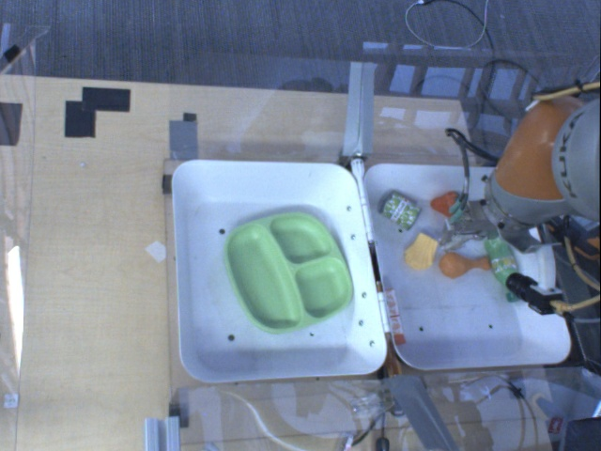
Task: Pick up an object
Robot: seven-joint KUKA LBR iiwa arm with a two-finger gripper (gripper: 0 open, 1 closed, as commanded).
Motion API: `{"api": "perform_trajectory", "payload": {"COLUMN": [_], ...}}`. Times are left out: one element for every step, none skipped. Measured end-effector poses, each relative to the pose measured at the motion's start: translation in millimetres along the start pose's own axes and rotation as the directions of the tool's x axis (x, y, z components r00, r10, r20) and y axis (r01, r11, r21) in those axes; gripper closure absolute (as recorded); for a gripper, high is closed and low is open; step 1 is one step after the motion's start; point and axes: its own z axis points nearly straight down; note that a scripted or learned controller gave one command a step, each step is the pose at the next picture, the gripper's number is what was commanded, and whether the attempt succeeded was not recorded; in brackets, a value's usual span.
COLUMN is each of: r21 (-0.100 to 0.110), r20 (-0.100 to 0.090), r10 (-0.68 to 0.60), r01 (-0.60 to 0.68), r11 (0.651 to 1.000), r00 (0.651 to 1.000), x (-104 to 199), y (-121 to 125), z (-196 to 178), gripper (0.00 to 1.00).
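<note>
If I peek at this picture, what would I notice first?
Probably the big light-green divided tray lying in the middle of the left white bin. Next comes the robot arm with its orange band reaching in from the right over the right bin, its gripper down among small things: a yellow block, an orange piece, a green bottle and a green-and-white packet.

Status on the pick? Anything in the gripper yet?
Done: the arm is over the right bin, with the gripper down among the items. In hand: nothing visibly between the fingers. The yellow block, orange piece, green bottle and green-white packet lie on the bin floor. Left: grasp and lift.
</note>
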Motion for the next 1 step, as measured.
{"api": "perform_trajectory", "payload": {"r21": [0.0], "r20": [0.0], "r10": [0.0], "r01": [0.0], "r11": [1.0], "r00": [1.0], "x": [0.0], "y": [-0.1], "z": [0.1], "gripper": [0.0]}}
